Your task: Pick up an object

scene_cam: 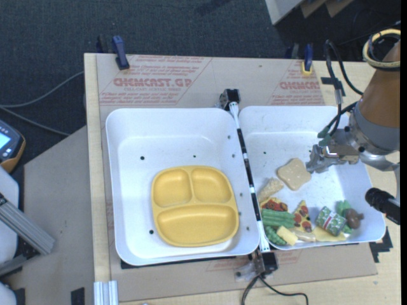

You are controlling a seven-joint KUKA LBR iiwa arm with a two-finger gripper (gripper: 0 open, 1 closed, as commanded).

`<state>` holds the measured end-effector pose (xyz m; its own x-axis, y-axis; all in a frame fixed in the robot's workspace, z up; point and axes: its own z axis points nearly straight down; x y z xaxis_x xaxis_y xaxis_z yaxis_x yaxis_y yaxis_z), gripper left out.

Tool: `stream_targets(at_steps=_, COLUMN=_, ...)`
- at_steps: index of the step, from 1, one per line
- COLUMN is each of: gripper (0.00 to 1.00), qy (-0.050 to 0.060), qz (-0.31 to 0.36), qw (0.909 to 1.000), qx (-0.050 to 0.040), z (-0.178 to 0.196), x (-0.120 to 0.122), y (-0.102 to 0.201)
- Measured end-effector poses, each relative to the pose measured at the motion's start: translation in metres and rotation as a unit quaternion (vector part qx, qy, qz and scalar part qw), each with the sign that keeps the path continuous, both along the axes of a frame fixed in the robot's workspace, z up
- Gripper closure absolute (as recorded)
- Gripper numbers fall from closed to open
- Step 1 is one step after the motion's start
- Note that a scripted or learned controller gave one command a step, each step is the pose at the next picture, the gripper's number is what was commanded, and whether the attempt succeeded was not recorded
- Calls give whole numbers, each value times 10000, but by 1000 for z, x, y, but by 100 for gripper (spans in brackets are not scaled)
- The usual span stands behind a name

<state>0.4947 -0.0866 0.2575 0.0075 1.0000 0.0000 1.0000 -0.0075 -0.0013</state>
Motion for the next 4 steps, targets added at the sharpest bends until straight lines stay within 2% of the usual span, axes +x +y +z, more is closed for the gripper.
stream_targets(at_steps=1, gripper=100, qy=18, qz=50, qw=10000, qx=7, z=-77, x=42, y=19)
stream_targets(at_steps=2, gripper=100, qy=-55, qz=29, qw=10000, qx=-26, z=-40, x=111, y=-38)
stream_targets(at_steps=3, gripper=0, qy=-12, qz=39, qw=10000, qx=-5, z=-42, x=107, y=-35)
stream_targets(at_steps=4, gripper=0, qy=69, qz=31, qw=10000, qx=26, z=-106, x=7, y=-9)
